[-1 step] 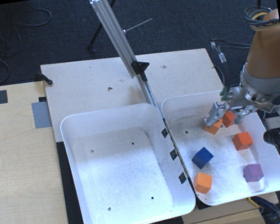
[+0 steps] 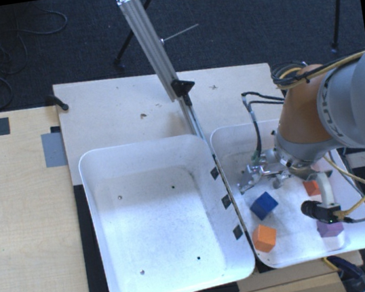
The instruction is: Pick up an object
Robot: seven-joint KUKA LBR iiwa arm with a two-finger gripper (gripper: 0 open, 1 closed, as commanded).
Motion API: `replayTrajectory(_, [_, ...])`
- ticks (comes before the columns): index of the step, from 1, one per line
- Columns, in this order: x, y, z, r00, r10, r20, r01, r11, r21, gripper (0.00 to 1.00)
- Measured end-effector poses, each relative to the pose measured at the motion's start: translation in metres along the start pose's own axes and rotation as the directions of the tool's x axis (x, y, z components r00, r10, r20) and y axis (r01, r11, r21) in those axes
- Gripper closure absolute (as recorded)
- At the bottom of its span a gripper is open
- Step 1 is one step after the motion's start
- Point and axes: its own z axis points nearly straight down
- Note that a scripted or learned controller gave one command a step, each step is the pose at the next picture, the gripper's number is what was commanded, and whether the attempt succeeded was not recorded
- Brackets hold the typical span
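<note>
Bins sit side by side on a pale desk (image 2: 128,109), both shallow and white, seen from above at a slant. A grey robot arm (image 2: 338,107) with an orange band (image 2: 297,113) above the wrist reaches in from the right, over the right bin (image 2: 233,140). Its metal claw (image 2: 259,172) hangs low inside that bin, near the wall shared with the left bin (image 2: 153,222); whether it is apart or together I cannot tell, and I see no object in its grasp. Just below the claw lies a blue cube (image 2: 264,204). Farther below, near the bin's front, rests an orange cube (image 2: 265,237). To the claw's right, past the wrist, a small orange-red block (image 2: 311,188) peeks out, and lower right of it stands a purple block (image 2: 330,228) beside a black cable fitting.
</note>
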Motion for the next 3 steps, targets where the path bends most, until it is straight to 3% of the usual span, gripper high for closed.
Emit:
replayTrajectory(1, [-0.001, -0.051, 0.012, 1.000, 0.001, 0.002, -0.001, 1.000, -0.015, 0.00])
replayTrajectory(2, [-0.002, -0.050, 0.002, 1.000, 0.007, 0.002, -0.007, 1.000, -0.014, 1.00])
replayTrajectory(3, [0.080, 0.004, -0.090, 1.000, -0.008, 0.000, 0.008, 1.000, -0.018, 1.00])
